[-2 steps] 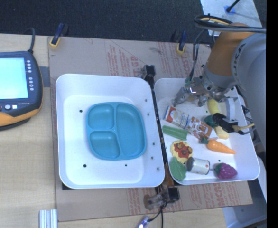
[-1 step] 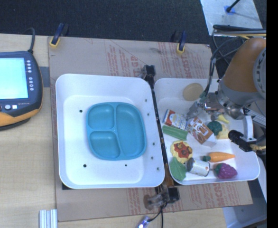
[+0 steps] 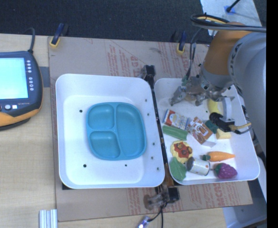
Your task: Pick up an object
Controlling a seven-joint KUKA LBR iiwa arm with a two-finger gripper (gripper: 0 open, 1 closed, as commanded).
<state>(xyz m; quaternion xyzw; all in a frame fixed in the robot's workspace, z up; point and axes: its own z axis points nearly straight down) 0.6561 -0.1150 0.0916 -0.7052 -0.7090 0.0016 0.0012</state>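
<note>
My gripper [image 3: 190,98] hangs over the back of the right bin [image 3: 252,151], open, with nothing between its fingers. Just in front of it lie a red-and-white carton [image 3: 176,120] and a brown-and-red packet [image 3: 199,130]. A yellow banana-like piece [image 3: 215,106] is at its right. Further forward sit a green strip [image 3: 174,133], a pizza slice [image 3: 181,150], a green leaf [image 3: 178,169], a grey can [image 3: 198,166], an orange carrot [image 3: 218,156] and purple grapes [image 3: 226,171]. A yellow block [image 3: 223,135] rests near the right wall.
The left bin [image 3: 68,127] holds a blue divided plate [image 3: 115,130]. A teach pendant with a lit screen [image 3: 8,87] lies on the bench at far left. Clamps [image 3: 57,36] sit along the board's back edge.
</note>
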